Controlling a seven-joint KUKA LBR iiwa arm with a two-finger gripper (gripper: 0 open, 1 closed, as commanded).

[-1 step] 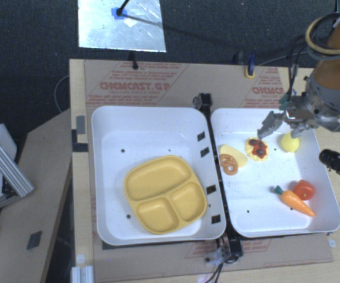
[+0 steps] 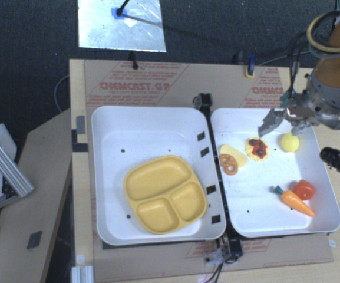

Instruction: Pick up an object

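The right bin (image 2: 320, 175) holds several toy foods. A small pizza-like piece (image 2: 257, 148) lies near its back, with a yellow ball (image 2: 290, 142) just to the right of it. A pretzel (image 2: 229, 166) rests on a yellow slice (image 2: 234, 155) near the bin's left wall. An orange carrot (image 2: 296, 202) and a red tomato (image 2: 303, 188) lie toward the front right. My gripper (image 2: 280, 126) hovers above the back of the right bin, over the pizza piece and the ball. It is open, with nothing between its fingers (image 2: 269, 123).
The left bin (image 2: 116, 128) holds a yellow divided plate (image 2: 165, 193). A black divider (image 2: 212, 158) runs between the two bins. A shiny sheet (image 2: 121, 16) lies beyond the bench. A metal frame (image 2: 5, 164) stands at the left.
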